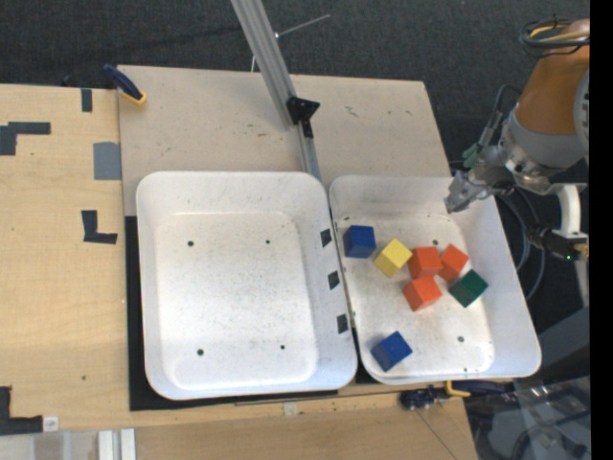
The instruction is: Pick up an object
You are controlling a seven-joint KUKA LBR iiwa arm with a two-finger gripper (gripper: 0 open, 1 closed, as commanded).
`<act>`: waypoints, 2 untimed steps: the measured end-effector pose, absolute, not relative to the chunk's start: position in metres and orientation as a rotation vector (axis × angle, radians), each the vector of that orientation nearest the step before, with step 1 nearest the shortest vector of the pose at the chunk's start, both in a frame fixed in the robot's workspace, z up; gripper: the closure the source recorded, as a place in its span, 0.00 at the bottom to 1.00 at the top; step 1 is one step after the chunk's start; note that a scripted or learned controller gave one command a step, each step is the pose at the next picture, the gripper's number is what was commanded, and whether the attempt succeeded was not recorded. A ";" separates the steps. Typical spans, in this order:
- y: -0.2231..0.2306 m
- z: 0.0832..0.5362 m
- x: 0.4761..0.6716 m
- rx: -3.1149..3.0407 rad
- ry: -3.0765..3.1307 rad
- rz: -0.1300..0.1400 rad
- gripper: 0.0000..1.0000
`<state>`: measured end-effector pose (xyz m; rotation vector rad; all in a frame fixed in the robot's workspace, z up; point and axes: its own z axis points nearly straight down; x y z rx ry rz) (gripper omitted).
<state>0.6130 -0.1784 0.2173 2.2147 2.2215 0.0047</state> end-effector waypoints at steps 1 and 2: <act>-0.186 0.273 0.608 2.216 2.219 0.004 1.00; -0.186 0.292 0.609 2.218 2.222 0.001 1.00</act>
